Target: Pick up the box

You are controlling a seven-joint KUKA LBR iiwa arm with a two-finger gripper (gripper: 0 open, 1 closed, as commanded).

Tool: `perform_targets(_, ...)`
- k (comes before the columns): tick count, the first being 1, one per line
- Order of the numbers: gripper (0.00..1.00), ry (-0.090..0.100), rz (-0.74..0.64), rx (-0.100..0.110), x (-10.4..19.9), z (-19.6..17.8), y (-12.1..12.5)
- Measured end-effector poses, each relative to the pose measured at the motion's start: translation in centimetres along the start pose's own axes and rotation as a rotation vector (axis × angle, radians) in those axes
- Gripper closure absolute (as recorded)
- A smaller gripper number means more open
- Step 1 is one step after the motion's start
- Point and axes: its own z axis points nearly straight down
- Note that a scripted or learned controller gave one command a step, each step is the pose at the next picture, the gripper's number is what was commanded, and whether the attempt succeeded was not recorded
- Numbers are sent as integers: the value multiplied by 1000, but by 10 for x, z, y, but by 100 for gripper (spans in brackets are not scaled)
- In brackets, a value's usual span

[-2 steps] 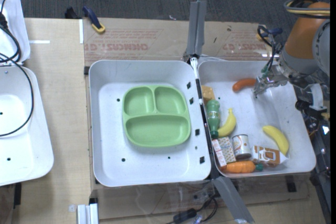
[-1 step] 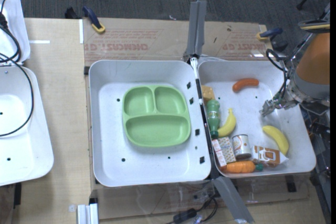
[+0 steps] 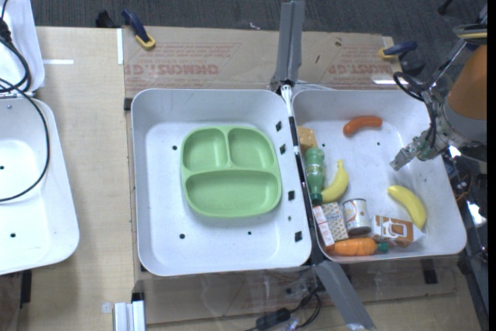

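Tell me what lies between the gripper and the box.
A banana lies in the right bin, roughly on the line from the gripper down to the box near the bin's front edge. The gripper sits above it, so a descent from overhead looks clear.

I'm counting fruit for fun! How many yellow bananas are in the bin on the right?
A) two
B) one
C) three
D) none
A: one banana lies beside the green bottle, and a second banana lies near the right wall of the right bin.
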Motion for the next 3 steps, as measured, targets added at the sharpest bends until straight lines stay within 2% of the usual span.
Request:
perform_targets(1, 0, 0, 0, 0, 0, 0, 0)
perform_targets(2, 0, 0, 99, 0, 17, -26, 22)
perform_targets(3, 0, 3, 116, 1, -28, 7, 59)
